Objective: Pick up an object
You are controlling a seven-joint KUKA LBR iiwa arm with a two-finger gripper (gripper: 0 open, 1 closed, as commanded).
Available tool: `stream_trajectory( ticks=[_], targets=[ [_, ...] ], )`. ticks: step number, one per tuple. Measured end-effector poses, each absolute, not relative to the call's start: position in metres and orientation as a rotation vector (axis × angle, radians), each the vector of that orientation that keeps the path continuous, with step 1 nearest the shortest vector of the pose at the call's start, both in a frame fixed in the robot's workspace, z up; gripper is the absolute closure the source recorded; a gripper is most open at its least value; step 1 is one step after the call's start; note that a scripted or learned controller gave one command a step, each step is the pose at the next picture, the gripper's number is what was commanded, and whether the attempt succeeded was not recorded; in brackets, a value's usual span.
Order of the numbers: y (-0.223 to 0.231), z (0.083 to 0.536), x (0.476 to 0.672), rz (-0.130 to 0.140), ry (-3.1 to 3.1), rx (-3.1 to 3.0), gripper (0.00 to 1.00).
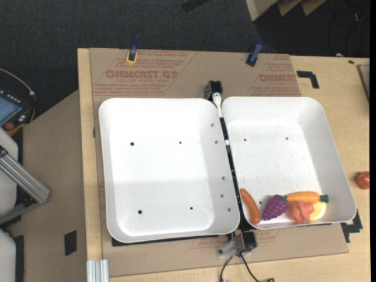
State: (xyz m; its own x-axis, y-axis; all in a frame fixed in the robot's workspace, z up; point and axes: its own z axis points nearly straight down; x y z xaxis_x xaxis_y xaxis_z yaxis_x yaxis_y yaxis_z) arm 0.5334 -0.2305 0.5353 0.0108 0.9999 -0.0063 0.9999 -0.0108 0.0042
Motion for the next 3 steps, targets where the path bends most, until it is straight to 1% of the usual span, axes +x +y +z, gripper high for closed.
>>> stream_trajectory(
  ticks=[1,2,3],
  targets=[
    [-0.224,0.547,0.536,0.003,2.212,2.212,1.00],
    [-0.218,0.535,0.481,-0.001,2.220,2.225,1.00],
    [-0.224,0.536,0.479,-0.001,2.221,2.222,1.00]
  ],
)
